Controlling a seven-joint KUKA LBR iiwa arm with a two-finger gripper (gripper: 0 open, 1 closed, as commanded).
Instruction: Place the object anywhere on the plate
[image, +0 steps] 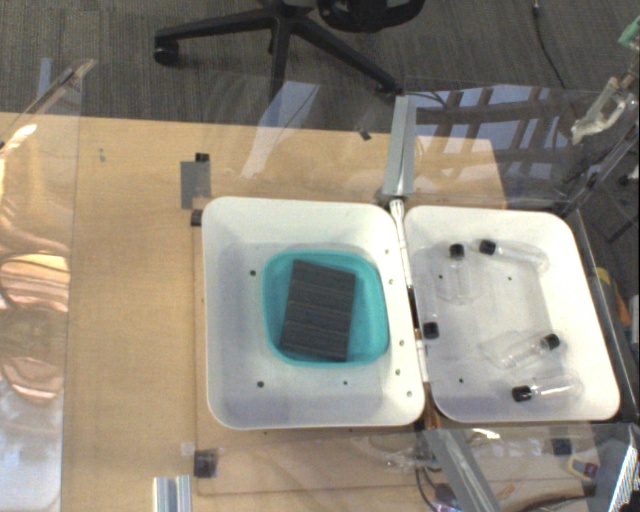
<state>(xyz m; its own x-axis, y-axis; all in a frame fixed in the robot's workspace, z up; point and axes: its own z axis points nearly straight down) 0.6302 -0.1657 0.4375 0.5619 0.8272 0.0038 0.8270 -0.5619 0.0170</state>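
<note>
The dark ribbed block (318, 310) already lies flat on the teal plate (373, 330), near its middle, long axis running from the plate's near rim to its far rim, slightly tilted; how my gripper stands, I cannot tell.

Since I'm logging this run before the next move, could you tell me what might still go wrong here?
1. The dark block already covers most of the teal plate, so anything else set there may land on the block or slip off the rim.
2. The clear bottles with black caps in the right bin are see-through and lie scattered at odd angles, so a grasp could easily miss or roll them.
</note>
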